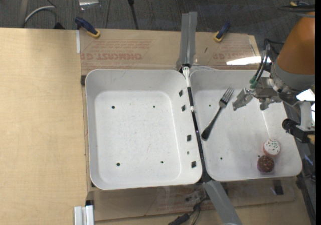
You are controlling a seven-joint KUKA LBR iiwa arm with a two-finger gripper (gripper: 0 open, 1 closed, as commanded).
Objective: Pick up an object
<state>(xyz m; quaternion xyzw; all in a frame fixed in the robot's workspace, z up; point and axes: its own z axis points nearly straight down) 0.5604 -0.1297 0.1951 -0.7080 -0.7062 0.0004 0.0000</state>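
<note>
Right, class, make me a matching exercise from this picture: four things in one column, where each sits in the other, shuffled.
Things:
1. fork
2. cupcake
3. brown ball
4. pincer

Places:
A. right bin's near right corner
B. just above the brown ball
C. above the right bin, beside the fork's tines
D. slanting across the right bin's left half

Pairs: 1-D, 2-B, 3-A, 4-C

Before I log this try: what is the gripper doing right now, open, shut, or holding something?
Gripper: cannot be told; it hangs over the right bin, beside the fork's tines, with nothing visibly held.
</note>
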